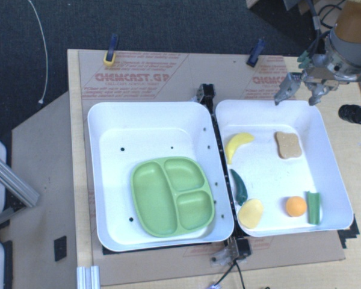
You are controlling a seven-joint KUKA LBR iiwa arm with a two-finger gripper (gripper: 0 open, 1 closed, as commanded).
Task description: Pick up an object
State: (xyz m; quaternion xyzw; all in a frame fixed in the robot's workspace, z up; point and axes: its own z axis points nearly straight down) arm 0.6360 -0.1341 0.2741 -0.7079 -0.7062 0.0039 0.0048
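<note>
My gripper (301, 94) hangs above the far edge of the right bin (331, 161), open, with nothing between its fingers. Below it in that bin lie a yellow banana (237, 144) near the left wall, a tan slice of bread (287, 144), a dark teal piece (239, 186), a pale yellow round piece (250, 213), an orange ball (296, 206) and a green stick (313, 207). The bread is the nearest to the gripper, a little toward the front of it.
The left bin (108, 137) holds a green divided plate (171, 194). A black clamp (206, 93) sits where the two bins meet at the back. Blue clips (256, 52) hold the cardboard sheet under the bins.
</note>
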